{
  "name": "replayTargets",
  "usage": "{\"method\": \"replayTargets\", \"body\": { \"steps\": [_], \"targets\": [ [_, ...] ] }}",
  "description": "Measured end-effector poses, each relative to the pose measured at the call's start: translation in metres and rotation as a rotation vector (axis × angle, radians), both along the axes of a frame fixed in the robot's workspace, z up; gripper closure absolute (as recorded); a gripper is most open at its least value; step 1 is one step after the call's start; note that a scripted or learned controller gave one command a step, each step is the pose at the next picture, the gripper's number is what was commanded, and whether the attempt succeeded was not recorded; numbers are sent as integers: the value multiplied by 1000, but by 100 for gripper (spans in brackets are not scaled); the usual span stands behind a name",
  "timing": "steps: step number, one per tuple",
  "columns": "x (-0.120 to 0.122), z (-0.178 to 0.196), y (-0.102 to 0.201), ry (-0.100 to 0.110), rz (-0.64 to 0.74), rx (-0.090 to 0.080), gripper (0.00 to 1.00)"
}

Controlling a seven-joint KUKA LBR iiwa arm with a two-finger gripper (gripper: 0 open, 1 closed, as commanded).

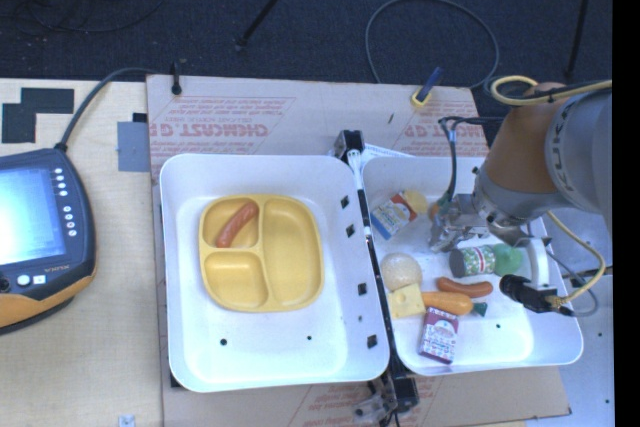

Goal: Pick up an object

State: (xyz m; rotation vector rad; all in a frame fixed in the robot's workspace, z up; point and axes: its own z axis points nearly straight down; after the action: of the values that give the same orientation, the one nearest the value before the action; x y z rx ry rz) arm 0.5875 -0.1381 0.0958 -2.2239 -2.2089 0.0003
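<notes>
The gripper (450, 233) is seen low in the right bin (560, 347), at the end of the grey arm (560, 165) that reaches in from the right. Whether anything is gripped cannot be told, since the tip is small and dark against the bin floor.

Just to the right of the gripper, a green bottle (487, 260) is seen lying on its side, close to or touching the gripper. Just to the left, a red and yellow packet (397, 211) is found near the bin's upper wall. Below and to the left, a pale round object (400, 269) is seen, with a yellow cheese wedge (405, 300) directly beneath it. Below the gripper, a sausage (466, 287) and a carrot (448, 304) are laid side by side, and under them a red box (440, 334) is seen.

Well to the left, in the left bin (185, 335), a yellow divided tray (290, 260) is placed, and a second sausage (237, 223) is held in its upper left compartment.
</notes>
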Motion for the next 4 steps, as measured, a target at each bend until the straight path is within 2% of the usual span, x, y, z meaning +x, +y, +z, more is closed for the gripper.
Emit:
{"method": "replayTargets", "body": {
  "steps": [1, 2, 3, 4],
  "targets": [
    [0, 0, 0, 0, -2, 0, 0],
    [56, -11, -26, 12, 14, -1, 0],
    [-2, -9, -32, -1, 6, -3, 0],
    [59, -10, -10, -5, 11, -4, 0]
  ]
}}
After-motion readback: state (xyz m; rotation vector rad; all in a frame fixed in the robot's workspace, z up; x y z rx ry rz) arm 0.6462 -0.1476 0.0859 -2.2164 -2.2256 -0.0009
